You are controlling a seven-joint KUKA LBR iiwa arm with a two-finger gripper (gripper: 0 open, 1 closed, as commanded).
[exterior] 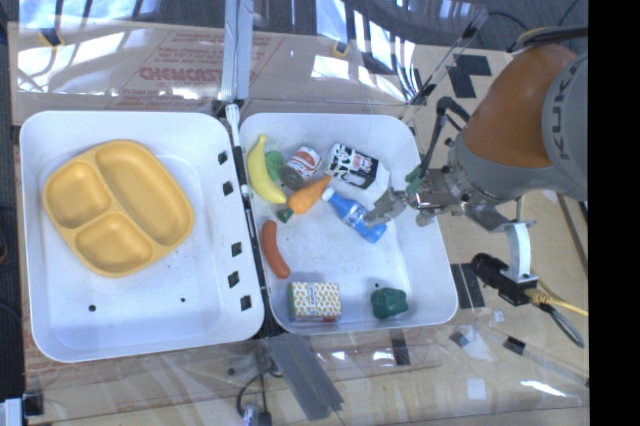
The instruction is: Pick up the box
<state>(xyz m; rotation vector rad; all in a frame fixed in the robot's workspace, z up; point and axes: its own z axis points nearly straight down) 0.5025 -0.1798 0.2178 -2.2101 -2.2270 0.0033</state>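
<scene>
White-walled right bin [425,244] holds my box [315,300], lying flat near its front wall, long axis running left-right, just left of a green lump [390,302]. Its patterned print is too blurred to read. I see the tool [385,207] over a blue bottle [356,213]; opening unclear.

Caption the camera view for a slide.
Gripper over the right bin beside a blue bottle; the box lies untouched.
</scene>
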